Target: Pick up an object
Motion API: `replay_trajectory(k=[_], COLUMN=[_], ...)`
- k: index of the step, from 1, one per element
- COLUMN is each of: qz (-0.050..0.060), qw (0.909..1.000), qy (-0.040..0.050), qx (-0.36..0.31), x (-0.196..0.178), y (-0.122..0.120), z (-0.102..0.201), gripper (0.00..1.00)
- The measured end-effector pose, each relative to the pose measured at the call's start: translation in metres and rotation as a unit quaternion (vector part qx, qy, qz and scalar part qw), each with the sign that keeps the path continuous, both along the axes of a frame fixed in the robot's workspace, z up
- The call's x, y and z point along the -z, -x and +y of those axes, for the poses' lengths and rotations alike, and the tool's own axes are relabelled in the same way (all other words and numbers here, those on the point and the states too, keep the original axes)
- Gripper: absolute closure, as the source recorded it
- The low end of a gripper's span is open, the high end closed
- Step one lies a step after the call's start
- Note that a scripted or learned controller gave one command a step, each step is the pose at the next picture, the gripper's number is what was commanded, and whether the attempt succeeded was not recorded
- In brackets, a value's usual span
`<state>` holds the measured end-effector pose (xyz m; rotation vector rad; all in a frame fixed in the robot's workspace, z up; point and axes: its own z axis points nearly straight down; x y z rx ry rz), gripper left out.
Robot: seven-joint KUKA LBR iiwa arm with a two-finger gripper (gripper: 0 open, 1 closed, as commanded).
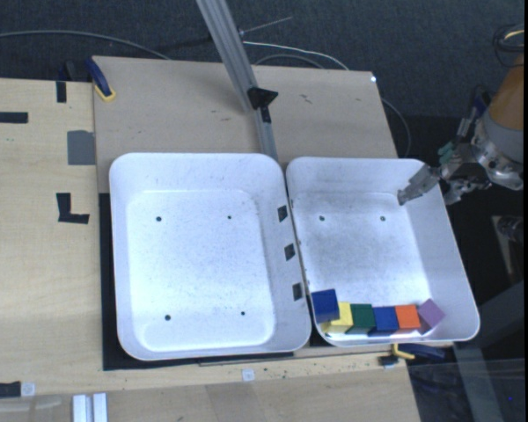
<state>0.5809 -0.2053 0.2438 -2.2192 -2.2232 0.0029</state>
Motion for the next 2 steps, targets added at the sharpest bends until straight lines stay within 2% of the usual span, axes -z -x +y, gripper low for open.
replay_trajectory(k=[1,2], qz=[-0.003,-0.002], qw=[1.0,1.0], qy=[-0.0004,-0.0013], qx=[-0.002,-0.003], x=[-0.043,-0.06], y=[-0.009,-0.012], z=[0.029,0.083], gripper=[0.0,0.0])
